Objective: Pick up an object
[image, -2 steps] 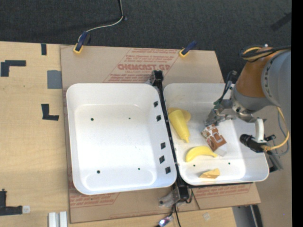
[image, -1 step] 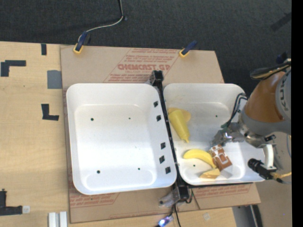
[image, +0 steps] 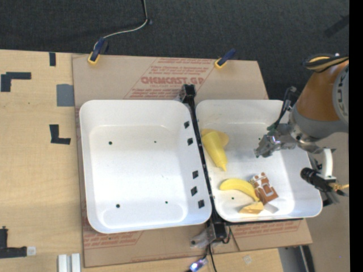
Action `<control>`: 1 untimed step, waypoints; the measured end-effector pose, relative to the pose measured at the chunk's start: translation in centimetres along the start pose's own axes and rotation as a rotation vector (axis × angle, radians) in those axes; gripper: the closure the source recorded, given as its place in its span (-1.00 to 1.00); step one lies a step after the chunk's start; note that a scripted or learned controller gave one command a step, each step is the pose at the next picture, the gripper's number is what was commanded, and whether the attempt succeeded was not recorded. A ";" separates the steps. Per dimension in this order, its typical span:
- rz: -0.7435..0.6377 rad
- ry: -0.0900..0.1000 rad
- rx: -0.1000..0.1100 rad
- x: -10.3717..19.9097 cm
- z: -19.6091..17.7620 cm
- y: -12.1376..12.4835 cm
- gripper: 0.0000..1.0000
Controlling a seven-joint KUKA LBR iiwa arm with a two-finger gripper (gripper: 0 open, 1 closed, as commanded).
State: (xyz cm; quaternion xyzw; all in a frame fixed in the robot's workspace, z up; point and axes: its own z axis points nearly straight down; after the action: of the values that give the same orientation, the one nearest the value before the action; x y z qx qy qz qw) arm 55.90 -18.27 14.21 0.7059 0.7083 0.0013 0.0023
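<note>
Right, sweeping from the left:

- Counting two bins: passing over the left bin [image: 136, 169], butting wall to wall against the right bin [image: 244, 118], both resting on a cardboard sheet [image: 170, 78].
- Spotting two clamps [image: 96, 51] at the sheet's far edge, probably pinning it so nothing is sliding under the arm.
- Crossing the black divider [image: 195, 152] between the bins, seemingly clipping the pair together.
- Counting four loose things in the right bin, any one serving as the task's object.
- Meeting the yellow squash-like piece [image: 215, 148] first, lying just beside the divider.
- Moving on to the banana [image: 238, 187], curving along the near side, then the pale wedge [image: 252, 208] by the near wall, touching or nearly touching it.
- Reaching the brown-and-white block [image: 265, 188], crowding against the banana's right end.
- Arriving at the gripper [image: 266, 147], hanging above bare bin floor, apart from the squash-like piece and the block, carrying nothing visible; not managing to tell whether the pincer is released or clenched.
- Ending on the arm [image: 320, 103], one only, leaning in from the right.
</note>
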 end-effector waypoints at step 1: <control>-0.003 -0.001 -0.006 1.9 -6.5 8.0 1.00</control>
State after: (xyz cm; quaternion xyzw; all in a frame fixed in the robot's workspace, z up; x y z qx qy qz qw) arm 63.81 -16.32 20.73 0.7048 0.7094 0.0030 0.0050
